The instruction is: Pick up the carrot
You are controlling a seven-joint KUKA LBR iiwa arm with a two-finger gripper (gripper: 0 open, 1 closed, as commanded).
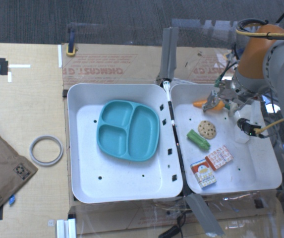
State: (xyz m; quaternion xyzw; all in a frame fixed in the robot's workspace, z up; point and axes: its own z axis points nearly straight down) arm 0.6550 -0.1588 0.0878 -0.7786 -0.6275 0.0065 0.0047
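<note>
The orange carrot (199,103) lies at the far side of the right bin (260,175), close to its back wall. My gripper (214,103) is down right over the carrot's middle, so orange shows on both sides of it. The grey arm with its orange band (258,51) reaches in from the right above the bin's far corner. The gripper body hides the middle of the carrot.
In the right bin lie a round cookie (207,129), a green vegetable (198,139) and two small red-and-white packets (219,157) (203,173). The left bin (82,177) holds a teal divided plate (129,130). A tape ring (46,149) sits on the bench at left.
</note>
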